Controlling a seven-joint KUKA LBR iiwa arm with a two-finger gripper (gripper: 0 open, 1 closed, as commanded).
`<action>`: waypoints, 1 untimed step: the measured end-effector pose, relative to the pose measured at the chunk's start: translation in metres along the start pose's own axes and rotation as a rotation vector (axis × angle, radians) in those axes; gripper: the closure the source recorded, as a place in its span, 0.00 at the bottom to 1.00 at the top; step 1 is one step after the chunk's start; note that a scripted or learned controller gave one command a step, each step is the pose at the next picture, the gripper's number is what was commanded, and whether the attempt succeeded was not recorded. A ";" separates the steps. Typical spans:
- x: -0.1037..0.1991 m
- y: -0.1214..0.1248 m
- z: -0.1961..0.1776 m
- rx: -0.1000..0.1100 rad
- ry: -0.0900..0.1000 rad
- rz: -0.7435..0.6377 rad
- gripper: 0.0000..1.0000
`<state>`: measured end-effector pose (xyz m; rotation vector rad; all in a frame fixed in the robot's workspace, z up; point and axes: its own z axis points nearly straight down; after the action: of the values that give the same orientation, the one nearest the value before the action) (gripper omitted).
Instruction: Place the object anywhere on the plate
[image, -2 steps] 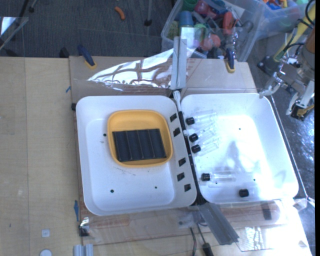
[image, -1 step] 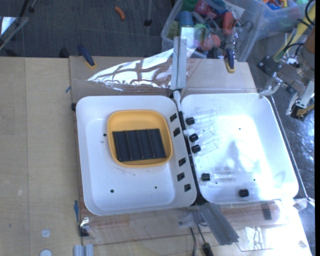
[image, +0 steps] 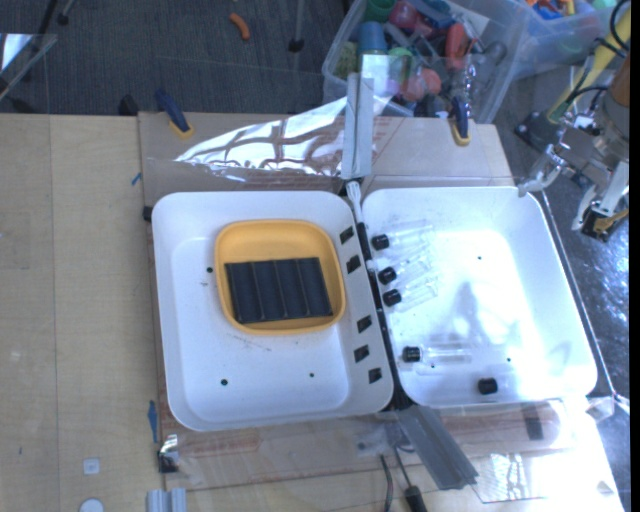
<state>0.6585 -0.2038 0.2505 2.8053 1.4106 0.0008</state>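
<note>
A yellow plate (image: 275, 232) with rounded corners sits in the left bin (image: 260, 375), toward its back. A black ribbed rectangular object (image: 278, 290) lies flat on the plate, covering most of its floor. My gripper (image: 588, 185) is at the far right, outside the right bin's back right corner, well away from the plate. It is partly cut off by the frame edge, and I see nothing held in it.
The right bin (image: 530, 300) holds several clear tubes with black caps (image: 405, 268) along its left side and a small black cap (image: 487, 386) near its front. A divider with black clips (image: 362, 300) separates the bins. A box of clutter (image: 430, 40) stands behind.
</note>
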 end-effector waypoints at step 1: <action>-0.003 0.014 -0.018 -0.003 0.000 -0.321 0.00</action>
<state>0.6677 -0.2144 0.2685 2.5421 1.8392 0.0029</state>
